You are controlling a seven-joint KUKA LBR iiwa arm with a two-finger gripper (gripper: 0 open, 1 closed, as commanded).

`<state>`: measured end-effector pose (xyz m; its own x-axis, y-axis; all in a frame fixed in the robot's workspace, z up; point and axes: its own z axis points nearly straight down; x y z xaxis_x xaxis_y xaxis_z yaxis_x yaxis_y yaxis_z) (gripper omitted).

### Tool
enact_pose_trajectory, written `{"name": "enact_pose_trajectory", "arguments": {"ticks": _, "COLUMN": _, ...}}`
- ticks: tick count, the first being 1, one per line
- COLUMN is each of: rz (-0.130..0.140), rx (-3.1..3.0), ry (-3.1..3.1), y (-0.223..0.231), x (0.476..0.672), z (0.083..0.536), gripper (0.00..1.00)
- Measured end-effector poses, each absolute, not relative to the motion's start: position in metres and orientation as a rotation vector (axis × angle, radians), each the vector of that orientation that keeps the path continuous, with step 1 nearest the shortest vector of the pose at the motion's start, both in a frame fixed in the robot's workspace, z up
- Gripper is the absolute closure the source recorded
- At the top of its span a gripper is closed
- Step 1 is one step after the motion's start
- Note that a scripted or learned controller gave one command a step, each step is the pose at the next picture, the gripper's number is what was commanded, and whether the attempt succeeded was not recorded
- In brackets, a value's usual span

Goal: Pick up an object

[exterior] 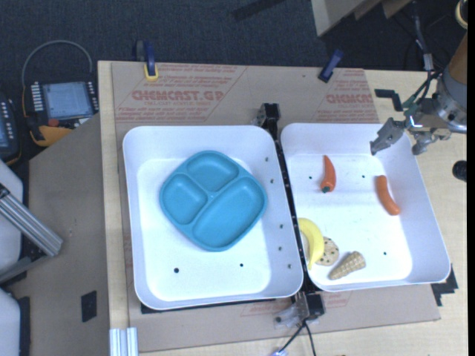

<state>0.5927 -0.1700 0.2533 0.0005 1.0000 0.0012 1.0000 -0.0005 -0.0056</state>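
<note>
Open gripper (404, 139) above hot dog (387, 195)

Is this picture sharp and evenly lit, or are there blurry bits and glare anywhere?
In the camera view, lighting is even and soft: the blue plate and the carrot cast only faint shadows; the white bins look bright but not blown out; the gripper at the right looks a little soft, and the whole frame is slightly grainy, so small toys like the cookie lack fine detail.

A robotics lab: a paper-covered bench (223, 87) with clamps (151, 69) holds two white bins (141, 273). A handheld control pendant (65, 100) with coiled cable lies on dark carpet (148, 13) beside aluminium framing (30, 225).
</note>
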Motion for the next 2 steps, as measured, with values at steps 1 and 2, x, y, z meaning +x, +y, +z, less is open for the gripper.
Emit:
{"name": "enact_pose_trajectory", "arguments": {"ticks": 1, "rz": 0.001, "rx": -2.221, "ry": -2.221, "y": -0.17, "x": 0.594, "z": 0.256, "gripper": 0.0}}
{"name": "enact_pose_trajectory", "arguments": {"ticks": 2, "rz": 0.002, "rx": -2.219, "ry": -2.222, "y": -0.168, "x": 0.604, "z": 0.208, "gripper": 0.0}}
